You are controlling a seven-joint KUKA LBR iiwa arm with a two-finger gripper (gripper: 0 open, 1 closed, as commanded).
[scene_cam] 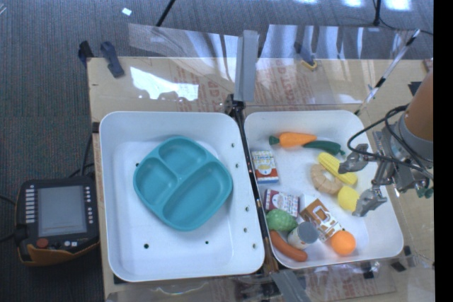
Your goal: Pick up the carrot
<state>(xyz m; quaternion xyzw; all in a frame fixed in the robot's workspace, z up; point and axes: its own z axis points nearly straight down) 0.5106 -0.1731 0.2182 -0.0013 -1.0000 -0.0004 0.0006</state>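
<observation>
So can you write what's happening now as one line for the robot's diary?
tool: open, over right bin, holding nothing | carrot: lying at bin's far side, untouched | teal plate: left bin

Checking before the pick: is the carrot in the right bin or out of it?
In. The carrot lies flat on the right bin's floor near its far rim, beside a green vegetable.

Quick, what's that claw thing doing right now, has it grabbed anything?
Gripper: open, holding nothing, above the right bin; the carrot lies untouched.
</observation>
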